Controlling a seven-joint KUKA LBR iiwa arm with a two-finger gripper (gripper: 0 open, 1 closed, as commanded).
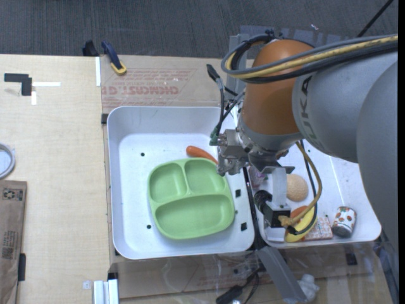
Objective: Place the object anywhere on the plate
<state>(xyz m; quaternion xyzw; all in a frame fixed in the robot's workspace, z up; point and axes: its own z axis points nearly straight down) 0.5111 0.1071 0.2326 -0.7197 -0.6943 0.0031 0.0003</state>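
Just behind the far rim of the green three-compartment plastic plate [192, 198], a small orange carrot-like object [200, 152] lies on the floor of the left white bin [126, 170]. Beside it, the gripper [231, 160] is too hidden under the wrist to tell its state. Judging from this, the object should be carried squarely over a compartment and set down low.

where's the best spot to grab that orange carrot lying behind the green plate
Probably at the middle of the carrot, coming straight down from above. It lies flat on the floor of the left bin, long and thin, running left to right, so the hand should close across its narrow width. Its right end sits under the arm, and the green plate lies close in front, leaving little room there.
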